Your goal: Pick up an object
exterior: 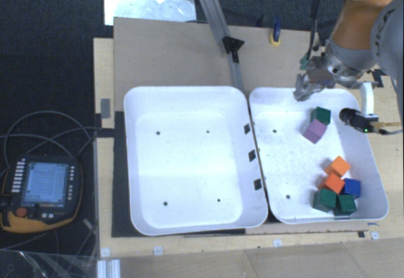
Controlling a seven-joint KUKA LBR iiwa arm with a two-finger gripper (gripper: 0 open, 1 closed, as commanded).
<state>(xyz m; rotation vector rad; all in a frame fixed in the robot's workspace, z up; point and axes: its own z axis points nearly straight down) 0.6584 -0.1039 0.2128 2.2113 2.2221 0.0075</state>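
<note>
The right white bin (278, 163) holds several small blocks. A green cube (321, 114) sits against a purple block (314, 131) near the bin's far right. At the near right corner lies a cluster: two orange blocks (337, 173), a blue cube (351, 187) and two dark green cubes (334, 201). My gripper (303, 93) hangs over the bin's far edge, a little up and left of the green cube, with nothing visible between its fingers.
The left white bin (186, 157) lies beside the right one. A slanted metal pole (214, 8) crosses the bench behind the bins. A teach pendant (41, 191) with cables lies on the floor at the left.
</note>
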